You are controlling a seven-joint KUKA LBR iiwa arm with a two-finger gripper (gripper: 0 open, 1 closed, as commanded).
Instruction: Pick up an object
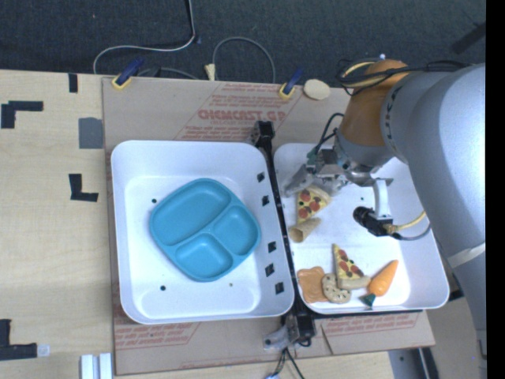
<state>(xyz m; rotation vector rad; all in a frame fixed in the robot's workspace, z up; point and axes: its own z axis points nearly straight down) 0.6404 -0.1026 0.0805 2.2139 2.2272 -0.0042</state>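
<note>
I have the hand (306, 176) low in the right bin (418, 235), near its upper left corner, hard by the divider where the two bins meet. Its metal fingers (296, 182) slant down and leftward, but whether they stand apart or pressed together I cannot tell. Nothing sits visibly between them, so I count nothing as held.

Just below the hand, touching or nearly so, lies a toy pizza slice (311, 203), and I take that as the piece it is going for, since the tips point straight at it. Under that slice lies a tan cone-shaped piece (303, 228). Further off, toward the bin's near edge, the rest of the toy food is loosely piled: a second pizza slice (346, 266), a piece of toast (312, 284) with a cookie (336, 294) on its edge, and a carrot (383, 277).

Across the divider, left of the hand, the left bin (126, 212) holds a blue divided plate (205, 229). Both bins rest on a cardboard sheet (229, 113) on the bench (47, 227).
</note>
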